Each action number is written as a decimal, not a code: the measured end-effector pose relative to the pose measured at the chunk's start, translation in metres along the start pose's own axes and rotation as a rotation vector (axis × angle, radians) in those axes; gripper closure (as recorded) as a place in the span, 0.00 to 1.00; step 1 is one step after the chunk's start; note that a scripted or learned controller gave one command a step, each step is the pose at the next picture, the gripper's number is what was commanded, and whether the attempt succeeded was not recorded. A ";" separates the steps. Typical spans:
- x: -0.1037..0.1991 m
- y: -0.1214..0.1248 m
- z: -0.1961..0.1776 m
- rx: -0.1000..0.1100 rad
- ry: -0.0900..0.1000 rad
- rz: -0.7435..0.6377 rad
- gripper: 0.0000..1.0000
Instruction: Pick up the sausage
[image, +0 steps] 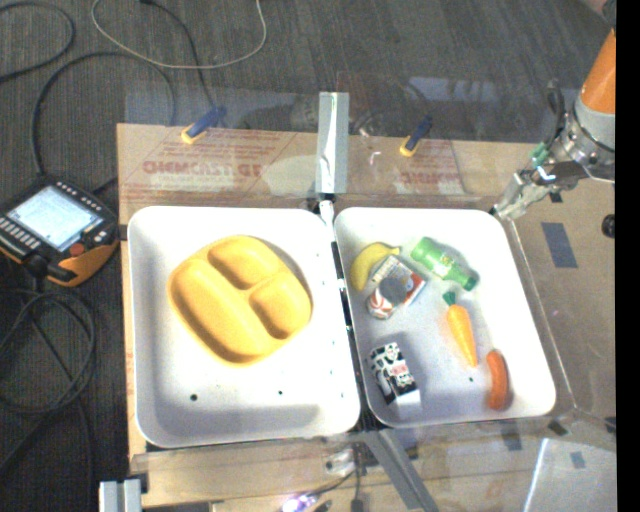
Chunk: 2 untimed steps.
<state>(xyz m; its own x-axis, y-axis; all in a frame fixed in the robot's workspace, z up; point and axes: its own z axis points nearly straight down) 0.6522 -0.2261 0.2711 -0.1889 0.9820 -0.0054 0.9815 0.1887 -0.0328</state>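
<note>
The sausage (497, 380) is a short reddish-orange piece lying near the front right corner of the right bin (530, 300). My gripper (512, 203) hangs beyond the bin's back right corner, outside the bin, far from the sausage. The arm's orange band shows at the upper right edge of the view. Nothing is seen held at the gripper's tip.
The right bin also holds a carrot (460, 333) just left of the sausage, a green bottle (445, 262), a banana (368, 262), a small can (395, 285) and a black-and-white carton (395, 372). A yellow divided plate (240, 297) lies in the left bin (150, 400).
</note>
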 end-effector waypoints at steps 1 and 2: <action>0.000 0.001 -0.006 0.005 0.001 -0.002 1.00; 0.000 0.001 -0.011 0.009 0.001 -0.004 1.00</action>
<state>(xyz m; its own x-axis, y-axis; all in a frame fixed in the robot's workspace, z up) 0.6540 -0.2262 0.2823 -0.1932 0.9811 -0.0039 0.9803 0.1929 -0.0415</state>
